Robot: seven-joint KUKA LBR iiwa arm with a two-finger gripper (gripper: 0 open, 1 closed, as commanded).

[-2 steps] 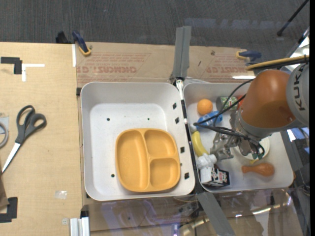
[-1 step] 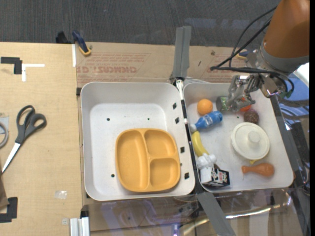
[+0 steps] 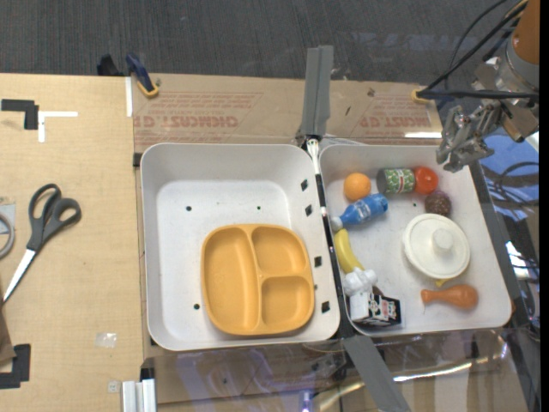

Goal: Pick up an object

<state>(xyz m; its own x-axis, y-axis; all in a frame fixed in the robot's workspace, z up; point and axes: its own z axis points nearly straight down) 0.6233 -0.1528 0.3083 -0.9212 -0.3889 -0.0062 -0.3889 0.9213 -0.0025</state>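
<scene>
Right now the orange ball (image 3: 357,185) sits near the back of the right bin (image 3: 491,256), beside a blue bottle (image 3: 364,211). Up above the bin's far right corner hangs the gripper (image 3: 461,148); nothing is between its fingers, which look slightly apart. The left bin (image 3: 171,230) holds a yellow tray (image 3: 256,279) on the wooden bench (image 3: 77,256).

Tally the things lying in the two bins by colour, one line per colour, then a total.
Orange or yellow: 4 (divided tray, ball, banana, wooden piece)
White: 2 (lidded dish, carton)
Blue: 1 (bottle)
Green and red: 1 (can)
Dark brown: 1 (ball)
Total: 9
</scene>
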